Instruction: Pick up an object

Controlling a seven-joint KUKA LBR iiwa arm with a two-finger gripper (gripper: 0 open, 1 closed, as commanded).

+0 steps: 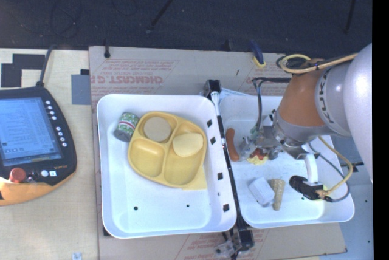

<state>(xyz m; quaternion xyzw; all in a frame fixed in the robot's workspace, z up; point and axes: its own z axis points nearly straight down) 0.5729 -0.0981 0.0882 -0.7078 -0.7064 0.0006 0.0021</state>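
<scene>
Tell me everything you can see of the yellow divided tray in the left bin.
The yellow tray looks like smooth plastic, rounded, with three compartments. It lies flat, upper middle of the left bin. Two pale round discs sit in its two upper compartments, tan and cream. A small green-patterned roll lies against its upper-left rim.

A divided tray (165,158) lies in the left bin (121,204); the tool (258,146) is in the right bin (337,210).

Two white bins (115,204), one yellow divided tray (149,158), one green-patterned roll (127,124), one sausage (233,143), one white block (262,191).
</scene>
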